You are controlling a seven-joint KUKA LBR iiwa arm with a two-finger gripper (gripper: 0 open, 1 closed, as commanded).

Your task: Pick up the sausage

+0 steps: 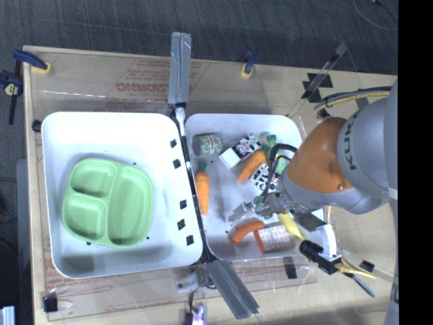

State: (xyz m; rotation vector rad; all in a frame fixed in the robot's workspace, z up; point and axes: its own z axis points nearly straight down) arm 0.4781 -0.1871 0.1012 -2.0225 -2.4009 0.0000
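Note:
The sausage (245,231), a short reddish-orange link, lies near the front edge of the right bin (216,126). My gripper (256,207) hangs just above and behind it, largely covered by the orange wrist band and grey arm that reach in from the right. I see nothing held in the gripper. The sausage rests on the bin floor, close to the gripper's tip.
Around the sausage in the right bin lie two carrots (201,191) (252,164), a small can (208,143), a white box (233,154), a red-labelled bottle (274,238) and a yellow piece (291,225). The left bin (54,131) holds a green divided plate (108,200).

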